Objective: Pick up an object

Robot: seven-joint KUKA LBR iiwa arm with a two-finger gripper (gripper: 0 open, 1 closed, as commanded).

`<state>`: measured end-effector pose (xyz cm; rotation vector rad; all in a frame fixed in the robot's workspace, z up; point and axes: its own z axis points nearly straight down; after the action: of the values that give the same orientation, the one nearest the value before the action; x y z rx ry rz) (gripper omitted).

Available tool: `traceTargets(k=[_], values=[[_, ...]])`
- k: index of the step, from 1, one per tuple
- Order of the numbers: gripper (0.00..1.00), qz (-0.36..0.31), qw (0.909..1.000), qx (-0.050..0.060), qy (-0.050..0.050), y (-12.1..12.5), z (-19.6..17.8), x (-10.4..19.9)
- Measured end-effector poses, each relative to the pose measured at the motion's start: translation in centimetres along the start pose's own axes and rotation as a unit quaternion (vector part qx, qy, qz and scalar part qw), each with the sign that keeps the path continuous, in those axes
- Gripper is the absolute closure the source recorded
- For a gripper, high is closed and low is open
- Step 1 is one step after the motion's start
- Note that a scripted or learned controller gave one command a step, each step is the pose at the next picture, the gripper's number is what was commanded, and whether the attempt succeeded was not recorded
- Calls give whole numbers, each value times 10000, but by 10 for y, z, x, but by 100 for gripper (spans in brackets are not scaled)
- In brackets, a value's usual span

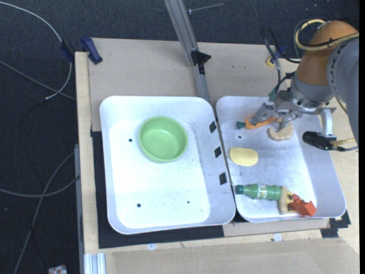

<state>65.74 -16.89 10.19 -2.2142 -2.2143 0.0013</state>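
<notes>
Carrot (251,123): small, orange with a green tip at its left end; lay in the upper part of the right bin, slanting up to the right, right end under the gripper.
Gripper (272,114): hung low over the upper right bin, directly above the carrot's right end and just left of the cookie; fingers too hidden by the wrist to tell whether apart or together; no object seen clamped between them.
Arm (319,61): grey with an orange band, reached in from the upper right of the frame.
Right bin (319,170): white, shallow, speckled floor; held five things.
Cookie (280,133): pale tan, round, bumpy edge; just below and right of the gripper, close to the carrot.
Yellow lump (244,156): smooth, oval, near the bin's left wall, at mid height.
Bottle (259,192): green, lay on its side in the lower part, cap pointing left.
Red toy (299,204): red and tan, beside the bottle's right end, near the lower rim.
Left bin (120,204): white, shallow; held one thing.
Bowl (163,139): green, round, upright, in the upper middle of the left bin.
Count: two bins, one bowl, one carrot, one cookie, one yellow lump, one bottle, one red toy.
</notes>
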Motion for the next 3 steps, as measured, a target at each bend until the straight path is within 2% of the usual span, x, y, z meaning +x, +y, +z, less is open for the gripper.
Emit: traceTargets(k=[1,2,3], values=[[100,-7,10000,-41,-1,3,-19,1],[100,-2,10000,-85,-42,6,-69,-6],[100,-5,10000,-75,-34,7,-125,-5]])
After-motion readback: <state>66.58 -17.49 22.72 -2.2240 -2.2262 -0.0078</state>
